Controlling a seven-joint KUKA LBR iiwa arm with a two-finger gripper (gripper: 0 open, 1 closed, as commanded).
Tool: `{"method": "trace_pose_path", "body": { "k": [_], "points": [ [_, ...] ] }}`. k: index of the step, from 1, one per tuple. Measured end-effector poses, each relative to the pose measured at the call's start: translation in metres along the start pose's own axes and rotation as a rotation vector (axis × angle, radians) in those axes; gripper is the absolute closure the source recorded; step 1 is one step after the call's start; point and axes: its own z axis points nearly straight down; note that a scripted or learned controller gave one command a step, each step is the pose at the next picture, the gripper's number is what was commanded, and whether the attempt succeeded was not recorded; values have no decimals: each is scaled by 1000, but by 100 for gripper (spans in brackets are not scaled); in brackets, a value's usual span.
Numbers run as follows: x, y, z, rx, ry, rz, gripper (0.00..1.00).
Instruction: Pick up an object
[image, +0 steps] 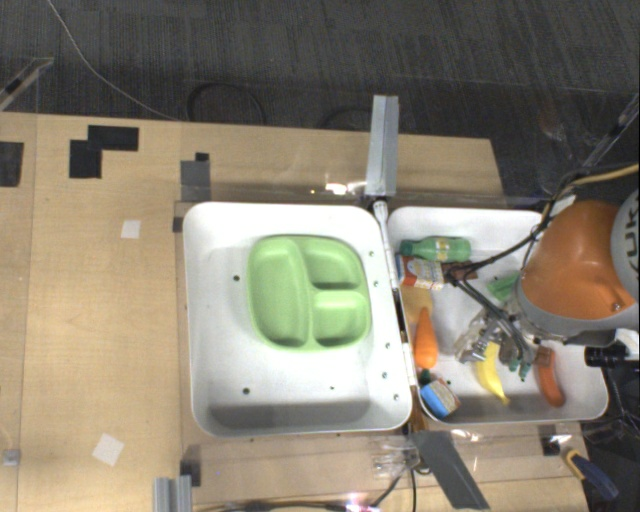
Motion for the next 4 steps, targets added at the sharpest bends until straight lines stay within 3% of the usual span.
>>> {"method": "trace_pose_path", "body": {
  "k": [1, 2, 3, 4],
  "points": [
    [-32, 73, -88, 3, 24, 34, 100],
    [-64, 168, -125, 6, 29, 167, 100],
    [-113, 86, -97, 6, 30, -74, 100],
    [-133, 1, -95, 1, 28, -474, 100]
  ]
}}
